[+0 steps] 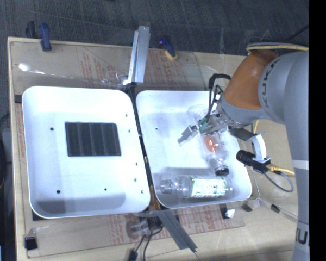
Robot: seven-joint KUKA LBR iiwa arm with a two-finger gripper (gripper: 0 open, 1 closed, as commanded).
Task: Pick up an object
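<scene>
I see two bins side by side: the left bin (43, 145) holds a ribbed pad (92, 139); the right bin (163, 107) holds a small bottle (214, 151), with a larger bottle (198, 187) lying along its near wall.

Bright overhead light, bins overexposed
</scene>
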